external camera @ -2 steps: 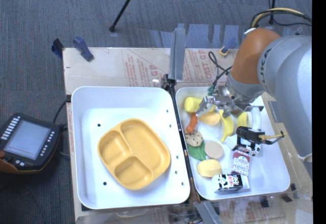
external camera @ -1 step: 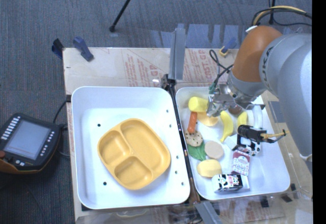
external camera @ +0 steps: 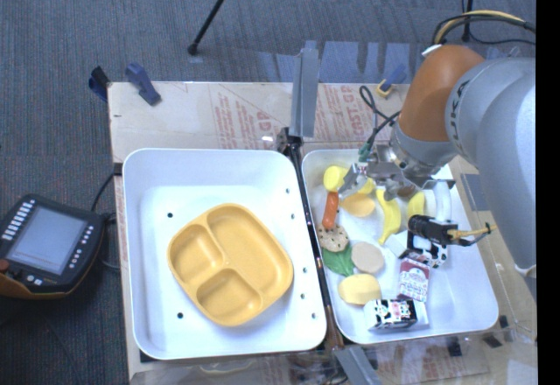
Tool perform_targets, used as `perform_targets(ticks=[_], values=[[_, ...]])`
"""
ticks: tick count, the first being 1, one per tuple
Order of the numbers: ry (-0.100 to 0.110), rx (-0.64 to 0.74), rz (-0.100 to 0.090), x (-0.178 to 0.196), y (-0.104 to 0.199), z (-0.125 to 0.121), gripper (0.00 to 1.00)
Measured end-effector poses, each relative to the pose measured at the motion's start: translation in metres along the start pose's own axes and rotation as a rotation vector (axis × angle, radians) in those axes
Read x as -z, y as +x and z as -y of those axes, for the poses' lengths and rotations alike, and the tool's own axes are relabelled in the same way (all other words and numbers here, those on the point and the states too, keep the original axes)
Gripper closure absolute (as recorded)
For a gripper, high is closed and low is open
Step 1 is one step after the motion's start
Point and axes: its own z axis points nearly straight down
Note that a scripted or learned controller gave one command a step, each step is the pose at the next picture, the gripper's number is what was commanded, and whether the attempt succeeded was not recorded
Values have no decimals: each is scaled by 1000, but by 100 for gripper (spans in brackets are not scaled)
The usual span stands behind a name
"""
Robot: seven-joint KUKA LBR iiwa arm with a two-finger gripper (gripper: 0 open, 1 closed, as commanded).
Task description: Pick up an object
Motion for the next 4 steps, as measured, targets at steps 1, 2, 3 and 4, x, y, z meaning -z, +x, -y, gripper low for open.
perform_targets(ticks=[1, 2, 3, 4], values=[[14, -215, -1, -26, -1, 4, 0], [10, -211, 0, -15, -1, 2, 100], [13, -211, 0, -16, -1, 3, 0], [-2, 106, 0, -22, 7, 30, 0]])
